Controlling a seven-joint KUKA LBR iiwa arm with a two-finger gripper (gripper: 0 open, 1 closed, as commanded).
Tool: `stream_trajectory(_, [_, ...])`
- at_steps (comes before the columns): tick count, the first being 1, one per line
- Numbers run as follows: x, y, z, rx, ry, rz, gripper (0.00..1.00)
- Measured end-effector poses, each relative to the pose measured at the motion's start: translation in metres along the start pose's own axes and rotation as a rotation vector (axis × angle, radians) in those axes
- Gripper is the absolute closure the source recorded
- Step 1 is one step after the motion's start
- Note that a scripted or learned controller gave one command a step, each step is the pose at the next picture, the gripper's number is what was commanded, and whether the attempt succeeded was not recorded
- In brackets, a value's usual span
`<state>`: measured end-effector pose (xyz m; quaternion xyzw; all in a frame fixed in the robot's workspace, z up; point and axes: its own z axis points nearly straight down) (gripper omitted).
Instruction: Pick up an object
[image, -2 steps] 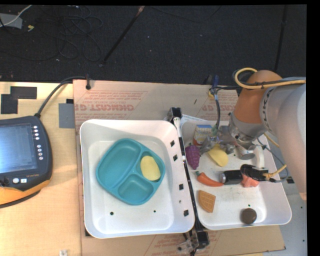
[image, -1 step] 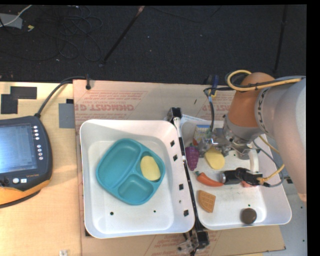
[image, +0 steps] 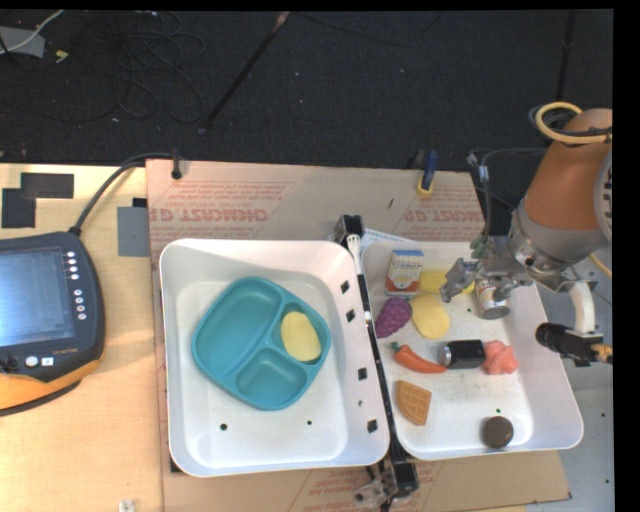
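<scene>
While the fingers (image: 478, 283), grip unclear, hover by a carton (image: 405, 270), its label stays unreadable.

I am reading red print on the cardboard sheet (image: 250, 205) under the two bins; it is showing upside down and looks like "CHEMCRAFT", repeated near the right end, though I cannot be sure. The small carton's (image: 405, 270) label is staying too blurred for me.

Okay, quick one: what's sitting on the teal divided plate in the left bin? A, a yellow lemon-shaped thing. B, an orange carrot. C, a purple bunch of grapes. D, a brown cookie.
A: a yellow lemon-shaped thing rests on the teal plate in the left bin, at the plate's right side.
</scene>
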<state>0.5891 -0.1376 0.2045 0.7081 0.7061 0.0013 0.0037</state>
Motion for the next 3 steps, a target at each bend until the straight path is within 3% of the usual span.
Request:
stream_trajectory(1, [0.033, -0.009, 0.123, 0.016, 0.006, -0.004, 0.0])
stream_trajectory(2, [0.03, -0.008, 0.107, 0.013, 0.005, 0.001, 1.0])
stream_trajectory(3, [0.091, 0.003, 0.011, 0.002, 0.005, -0.008, 1.0])
